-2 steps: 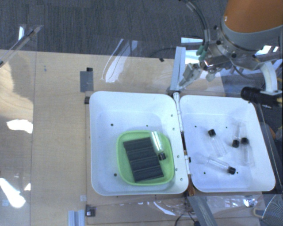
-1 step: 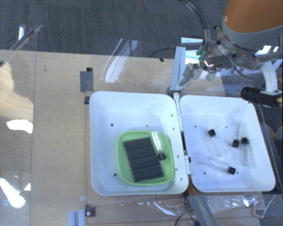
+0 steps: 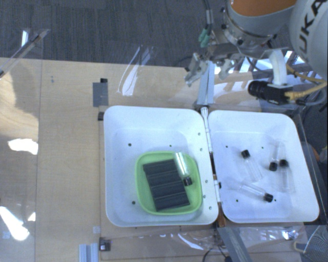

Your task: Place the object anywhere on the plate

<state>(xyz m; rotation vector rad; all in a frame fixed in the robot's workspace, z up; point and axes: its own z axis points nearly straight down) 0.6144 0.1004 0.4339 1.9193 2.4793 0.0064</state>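
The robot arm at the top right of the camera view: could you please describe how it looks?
The grey KUKA arm has rounded housings, a broad orange band above the wrist and dark letters on its casing at the right edge. Below the band sits a silver metal wrist ring, then the metallic gripper. A black cylindrical part with yellowish cables and a pale hose hangs beside it.

Bright even overhead light, glare patches on the bench (image 3: 23,146), white bins (image 3: 154,120) slightly overexposed, soft focus
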